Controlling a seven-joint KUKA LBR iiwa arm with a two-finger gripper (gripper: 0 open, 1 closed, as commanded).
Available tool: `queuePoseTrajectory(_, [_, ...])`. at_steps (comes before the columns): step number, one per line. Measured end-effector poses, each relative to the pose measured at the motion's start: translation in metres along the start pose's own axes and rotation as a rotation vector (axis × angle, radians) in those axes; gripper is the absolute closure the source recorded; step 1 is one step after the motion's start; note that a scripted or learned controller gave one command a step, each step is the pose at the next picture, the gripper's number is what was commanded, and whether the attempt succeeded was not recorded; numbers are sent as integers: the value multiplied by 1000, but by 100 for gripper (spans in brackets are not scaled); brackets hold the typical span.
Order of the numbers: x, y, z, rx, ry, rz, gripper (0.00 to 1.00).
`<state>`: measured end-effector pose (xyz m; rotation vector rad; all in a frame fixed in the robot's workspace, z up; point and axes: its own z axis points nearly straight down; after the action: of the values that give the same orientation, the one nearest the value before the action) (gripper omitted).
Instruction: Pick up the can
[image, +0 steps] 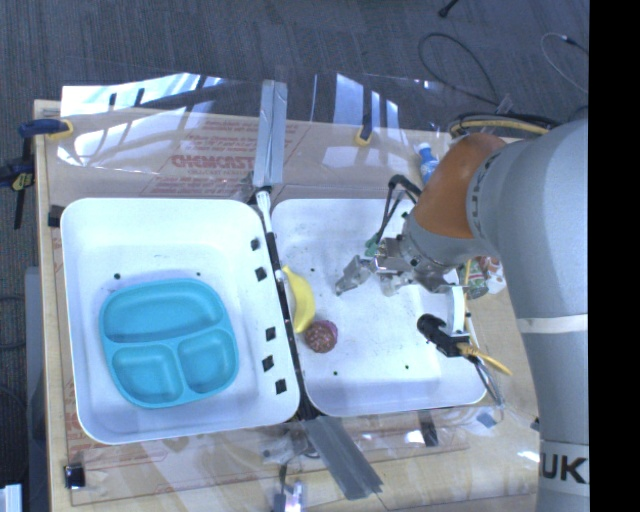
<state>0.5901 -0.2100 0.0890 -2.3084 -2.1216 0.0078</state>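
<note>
We make out the can (487, 272) as a glossy red-and-green label, mostly hidden under the arm at the right bin's (380, 385) right edge. The claw (368, 280) is spread wide, holding nothing, above smooth white plastic, right of a curved banana (299, 299).

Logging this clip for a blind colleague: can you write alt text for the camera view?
The grey arm's gripper hangs over the right bin, apart from a banana and a small brown round object by the divider. The left bin holds a blue sectioned tray.
</note>
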Motion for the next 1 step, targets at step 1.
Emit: queuePoseTrajectory(1, [47, -28, 1, 4, 1, 372, 0])
